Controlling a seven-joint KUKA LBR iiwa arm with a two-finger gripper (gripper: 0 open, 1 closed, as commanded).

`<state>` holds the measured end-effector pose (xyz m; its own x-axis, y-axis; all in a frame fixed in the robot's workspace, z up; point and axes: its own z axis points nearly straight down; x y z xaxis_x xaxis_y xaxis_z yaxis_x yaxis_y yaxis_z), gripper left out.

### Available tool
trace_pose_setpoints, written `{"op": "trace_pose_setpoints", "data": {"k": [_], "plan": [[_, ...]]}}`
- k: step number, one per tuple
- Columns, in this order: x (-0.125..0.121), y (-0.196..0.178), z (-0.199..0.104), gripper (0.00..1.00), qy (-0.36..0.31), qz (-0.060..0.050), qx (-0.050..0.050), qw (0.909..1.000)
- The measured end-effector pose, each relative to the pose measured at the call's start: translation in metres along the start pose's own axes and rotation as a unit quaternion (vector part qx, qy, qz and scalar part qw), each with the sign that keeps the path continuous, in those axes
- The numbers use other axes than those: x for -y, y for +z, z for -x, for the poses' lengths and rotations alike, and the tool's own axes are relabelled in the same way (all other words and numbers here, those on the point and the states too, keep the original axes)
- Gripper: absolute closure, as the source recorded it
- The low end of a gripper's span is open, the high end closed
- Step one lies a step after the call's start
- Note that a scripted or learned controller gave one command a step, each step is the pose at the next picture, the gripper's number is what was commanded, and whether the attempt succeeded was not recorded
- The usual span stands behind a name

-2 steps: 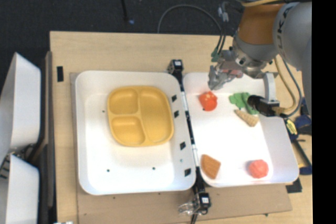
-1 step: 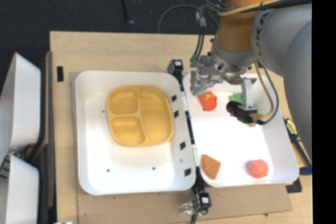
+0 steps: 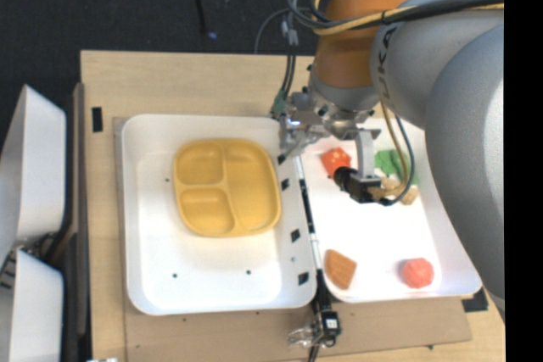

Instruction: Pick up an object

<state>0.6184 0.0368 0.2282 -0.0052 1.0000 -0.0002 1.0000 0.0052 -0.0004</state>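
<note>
My gripper [image 3: 297, 131] hangs over the far left corner of the right bin [image 3: 373, 233], close to the divider between the two bins. A small red-orange object [image 3: 335, 158] lies just to its right in that bin. Beside that sits a green object [image 3: 392, 161], partly hidden by the arm's cable. A brown wedge-shaped piece [image 3: 341, 269] rests at the bin's near left corner. A pink-red ball [image 3: 417, 272] lies at the near right. Nothing shows between the gripper's fingers.
A yellow divided plate [image 3: 227, 186] lies in the left bin [image 3: 136, 208]. A small tan piece [image 3: 409, 196] sits near the right bin's right side. The arm's large grey body covers the right bin's far right part.
</note>
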Motion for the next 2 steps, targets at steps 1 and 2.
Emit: {"op": "trace_pose_setpoints", "data": {"k": [1, 2], "plan": [[0.0052, 0.0000, -0.0423, 1.00, 0.000, 0.000, -0.001, 1.0000], [0.0051, 0.0001, -0.0405, 0.00, 0.001, 0.000, -0.001, 1.0000]]}}
